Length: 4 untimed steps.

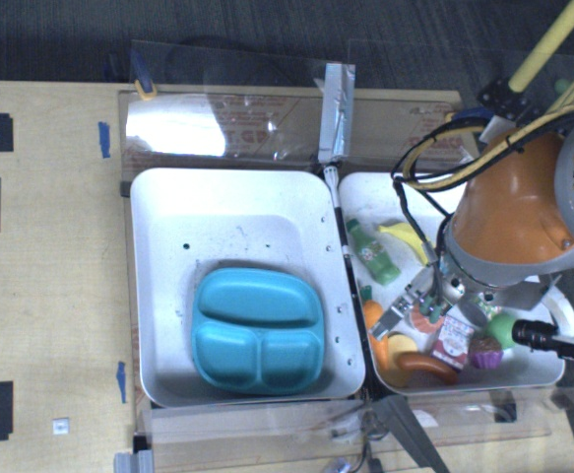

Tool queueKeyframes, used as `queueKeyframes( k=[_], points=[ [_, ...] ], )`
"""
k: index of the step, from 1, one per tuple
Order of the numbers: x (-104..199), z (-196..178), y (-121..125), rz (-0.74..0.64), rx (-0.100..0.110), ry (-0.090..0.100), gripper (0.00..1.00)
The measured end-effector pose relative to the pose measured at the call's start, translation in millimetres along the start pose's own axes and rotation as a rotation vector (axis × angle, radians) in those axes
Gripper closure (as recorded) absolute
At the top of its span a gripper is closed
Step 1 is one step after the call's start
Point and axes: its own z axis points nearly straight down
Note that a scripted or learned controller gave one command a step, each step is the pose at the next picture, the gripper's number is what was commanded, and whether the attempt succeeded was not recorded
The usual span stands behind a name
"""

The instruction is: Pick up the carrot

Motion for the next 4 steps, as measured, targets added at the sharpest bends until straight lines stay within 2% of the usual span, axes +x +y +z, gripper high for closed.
queueKeyframes(
  k=[1,2,3,4],
  points=[
    [-0.9,-10.2,1.2,0.001,-0.004,-0.003,1.00],
    [4.4,-37.9,18.9,0.434,-0.003,-0.004,1.00],
    [2.1,-70.1,2.6,0.636,-0.004,-0.004,1.00],
    [44.0,-60.3,36.5,-0.206,0.000,-0.001,1.00]
  ],
)
